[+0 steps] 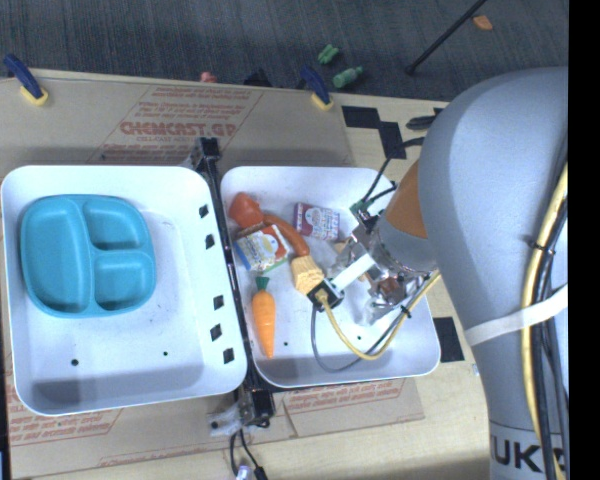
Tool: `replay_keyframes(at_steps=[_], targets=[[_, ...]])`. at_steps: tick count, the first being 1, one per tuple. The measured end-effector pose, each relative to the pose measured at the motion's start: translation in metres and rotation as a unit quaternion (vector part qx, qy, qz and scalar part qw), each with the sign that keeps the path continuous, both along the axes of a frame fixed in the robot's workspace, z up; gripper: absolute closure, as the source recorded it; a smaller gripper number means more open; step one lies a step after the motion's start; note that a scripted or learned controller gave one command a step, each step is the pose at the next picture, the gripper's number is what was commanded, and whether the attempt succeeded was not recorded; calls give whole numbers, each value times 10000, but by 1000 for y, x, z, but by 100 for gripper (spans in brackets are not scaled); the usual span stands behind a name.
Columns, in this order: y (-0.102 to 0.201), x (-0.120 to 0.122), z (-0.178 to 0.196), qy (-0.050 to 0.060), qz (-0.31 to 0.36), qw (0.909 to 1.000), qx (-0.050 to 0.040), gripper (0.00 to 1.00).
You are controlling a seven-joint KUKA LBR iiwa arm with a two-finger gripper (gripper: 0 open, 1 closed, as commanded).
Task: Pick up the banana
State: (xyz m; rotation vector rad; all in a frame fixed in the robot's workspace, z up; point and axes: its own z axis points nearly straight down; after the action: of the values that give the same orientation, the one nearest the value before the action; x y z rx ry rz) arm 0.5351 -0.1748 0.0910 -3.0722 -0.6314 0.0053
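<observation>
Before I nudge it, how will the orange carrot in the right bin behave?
The carrot looks like smooth moulded plastic, so probably stiff, light and slippery. Its round, tapered shape may roll in an arc. The nearby bin wall could stop it.

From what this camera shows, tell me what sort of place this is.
Probably a robotics lab bench for pick-and-place trials: two white bins clamped to a board, toy food like a carrot in the right one, a blue divided plate in the left.
</observation>
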Motion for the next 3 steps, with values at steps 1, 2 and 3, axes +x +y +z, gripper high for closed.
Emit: replay_keyframes(at_steps=[1,2,3], targets=[[55,-60,0,8,530,9986,5,0],[69,-59,0,-2,-601,9982,-9,0],[84,-59,0,3,-820,9966,-6,0]])
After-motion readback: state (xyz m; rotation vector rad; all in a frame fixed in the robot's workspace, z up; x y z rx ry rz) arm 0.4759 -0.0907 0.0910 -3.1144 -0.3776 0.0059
